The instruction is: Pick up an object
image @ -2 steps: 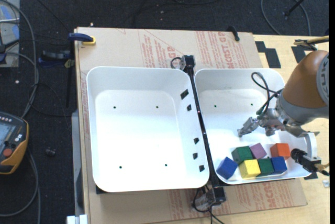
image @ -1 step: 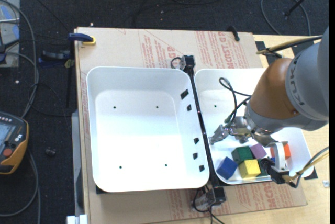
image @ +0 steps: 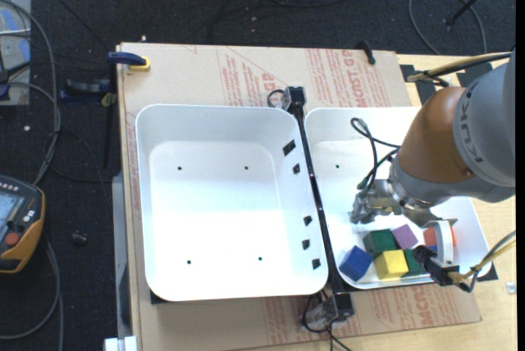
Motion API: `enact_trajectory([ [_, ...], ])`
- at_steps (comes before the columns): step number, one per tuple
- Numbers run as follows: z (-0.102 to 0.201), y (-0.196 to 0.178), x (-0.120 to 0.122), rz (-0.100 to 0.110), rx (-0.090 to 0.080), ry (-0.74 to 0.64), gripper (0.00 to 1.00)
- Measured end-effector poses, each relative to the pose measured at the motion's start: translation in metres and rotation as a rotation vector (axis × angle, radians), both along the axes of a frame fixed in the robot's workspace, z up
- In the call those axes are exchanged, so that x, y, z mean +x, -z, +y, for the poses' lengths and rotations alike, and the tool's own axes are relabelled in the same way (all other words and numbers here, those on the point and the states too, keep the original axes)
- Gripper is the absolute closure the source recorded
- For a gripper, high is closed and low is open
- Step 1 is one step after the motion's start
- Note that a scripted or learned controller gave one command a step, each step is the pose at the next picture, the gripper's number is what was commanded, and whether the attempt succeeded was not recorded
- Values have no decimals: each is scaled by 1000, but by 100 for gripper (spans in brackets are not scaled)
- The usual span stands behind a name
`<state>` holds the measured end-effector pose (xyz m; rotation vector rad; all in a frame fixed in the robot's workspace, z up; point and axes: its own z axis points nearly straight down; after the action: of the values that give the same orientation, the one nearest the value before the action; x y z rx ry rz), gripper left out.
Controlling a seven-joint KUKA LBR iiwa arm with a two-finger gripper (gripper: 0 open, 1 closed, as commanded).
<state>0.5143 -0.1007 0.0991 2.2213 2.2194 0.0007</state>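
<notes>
Reading "KUKA" on the arm (image: 476, 146) above coloured blocks (image: 385, 252).

A: Bright, even light from above. The two white bins (image: 220, 202) come close to washing out, with hardly any tone left on their floors.

B: Shadows?

A: Soft ones only: a faint grey band inside the bin walls, and a darker patch under the arm (image: 459, 148) on the right.

B: Sharpness?

A: Moderate. The coloured blocks (image: 384, 252) near the front read clearly, but edges are a little soft throughout, and the dark floor (image: 74, 5) at the far side is grainy, its detail murky
</notes>
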Motion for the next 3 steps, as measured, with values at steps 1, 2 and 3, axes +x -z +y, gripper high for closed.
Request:
enact_trajectory([
  [1, 0, 0, 0, 0, 0, 0, 0],
  [2, 0, -10, 0, 1, 0, 0, 100],
  [3, 0, -9, 0, 1, 0, 0, 0],
])
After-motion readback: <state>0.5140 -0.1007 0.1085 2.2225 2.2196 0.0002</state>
